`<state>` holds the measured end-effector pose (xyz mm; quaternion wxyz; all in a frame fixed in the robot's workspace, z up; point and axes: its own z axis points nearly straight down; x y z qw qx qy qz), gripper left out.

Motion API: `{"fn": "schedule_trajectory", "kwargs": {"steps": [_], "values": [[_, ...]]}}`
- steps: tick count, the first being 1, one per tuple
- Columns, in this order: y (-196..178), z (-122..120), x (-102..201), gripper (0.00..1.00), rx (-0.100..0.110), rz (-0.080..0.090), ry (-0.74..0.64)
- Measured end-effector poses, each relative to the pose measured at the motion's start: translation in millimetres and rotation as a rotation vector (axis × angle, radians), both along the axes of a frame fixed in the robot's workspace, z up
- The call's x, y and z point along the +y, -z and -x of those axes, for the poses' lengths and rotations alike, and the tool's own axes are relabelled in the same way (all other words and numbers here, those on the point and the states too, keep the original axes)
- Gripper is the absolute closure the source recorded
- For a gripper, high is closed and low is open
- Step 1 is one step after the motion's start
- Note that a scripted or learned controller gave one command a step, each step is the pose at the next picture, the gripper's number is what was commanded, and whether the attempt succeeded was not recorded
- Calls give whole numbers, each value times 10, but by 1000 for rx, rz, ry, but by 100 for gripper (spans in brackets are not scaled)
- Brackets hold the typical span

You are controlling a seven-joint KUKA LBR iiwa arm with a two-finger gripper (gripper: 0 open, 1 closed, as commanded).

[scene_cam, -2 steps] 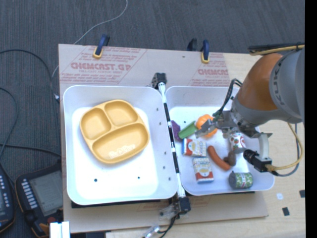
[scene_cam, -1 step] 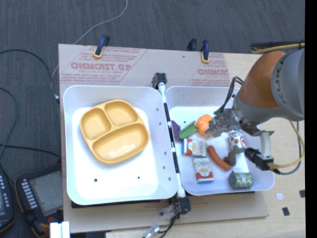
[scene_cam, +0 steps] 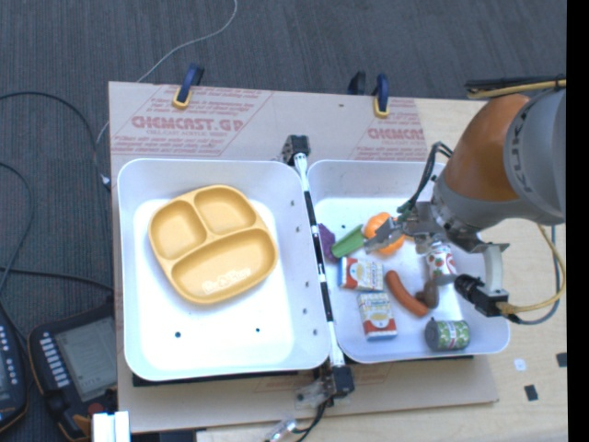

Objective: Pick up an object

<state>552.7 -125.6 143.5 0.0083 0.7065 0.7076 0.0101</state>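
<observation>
My gripper [scene_cam: 425, 270] hangs low in the right bin [scene_cam: 479, 339], under the grey arm with its orange band [scene_cam: 492, 150]. It is just right of an orange object [scene_cam: 380, 226] and a green piece [scene_cam: 348, 241]. A brown sausage [scene_cam: 406, 295] lies right beside its lower end, touching or nearly so. Two small cartons [scene_cam: 363, 273] [scene_cam: 376, 315] lie left of the sausage. A green can [scene_cam: 447, 335] rests near the bin's front right corner. A purple piece [scene_cam: 326, 239] sits against the bin's left wall. Nothing is visibly held.
The left bin [scene_cam: 138, 339] holds a yellow divided plate [scene_cam: 213, 242]. A ridge [scene_cam: 315, 247] separates the two bins. A black cable with a connector [scene_cam: 479, 293] loops off the wrist over the right bin's edge. Blue clamps [scene_cam: 190, 79] [scene_cam: 381, 90] hold the board at the back.
</observation>
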Motion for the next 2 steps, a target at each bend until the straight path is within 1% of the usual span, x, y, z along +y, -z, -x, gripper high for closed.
{"fn": "schedule_trajectory", "kwargs": {"steps": [1, 2], "values": [[535, -437, 106, 0, 17, 3, 0], [417, -455, 112, 100, 12, 3, -1]]}}
